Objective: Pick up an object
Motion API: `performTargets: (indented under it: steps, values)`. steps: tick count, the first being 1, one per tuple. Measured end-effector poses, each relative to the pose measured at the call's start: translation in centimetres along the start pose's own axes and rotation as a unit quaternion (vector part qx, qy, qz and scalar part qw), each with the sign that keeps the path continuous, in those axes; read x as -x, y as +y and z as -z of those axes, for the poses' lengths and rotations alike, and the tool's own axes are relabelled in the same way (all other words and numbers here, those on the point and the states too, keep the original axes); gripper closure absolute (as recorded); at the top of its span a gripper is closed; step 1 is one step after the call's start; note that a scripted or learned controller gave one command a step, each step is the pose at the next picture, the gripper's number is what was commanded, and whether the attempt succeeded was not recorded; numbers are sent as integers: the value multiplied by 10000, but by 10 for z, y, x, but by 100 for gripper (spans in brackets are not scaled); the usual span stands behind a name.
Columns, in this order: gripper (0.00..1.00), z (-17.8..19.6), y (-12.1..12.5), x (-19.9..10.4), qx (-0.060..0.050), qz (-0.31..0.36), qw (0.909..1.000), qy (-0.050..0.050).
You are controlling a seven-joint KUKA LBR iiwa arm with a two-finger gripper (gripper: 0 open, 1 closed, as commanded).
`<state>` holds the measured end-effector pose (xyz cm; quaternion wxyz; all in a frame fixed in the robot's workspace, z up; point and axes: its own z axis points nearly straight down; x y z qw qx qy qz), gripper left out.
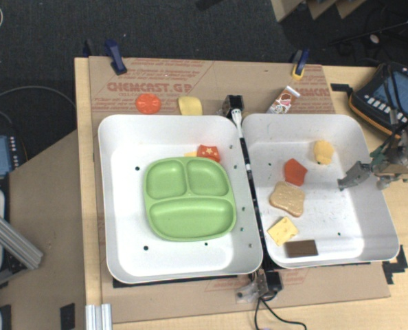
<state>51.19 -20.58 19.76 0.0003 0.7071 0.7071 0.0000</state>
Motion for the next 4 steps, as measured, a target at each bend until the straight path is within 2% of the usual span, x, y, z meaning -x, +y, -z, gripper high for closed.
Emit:
performTargets:
  steps: [1, 2, 3, 4]
  values:
    - [0, -36, 74, -77, 15, 52, 10000, 14]
    - [0, -117, 70, -94, -35, 11, 10000, 14]
    - [100, -102, 72, -92, 8, 1, 10000, -1]
    - [100, -7, 46, -142, 45, 27, 10000, 8]
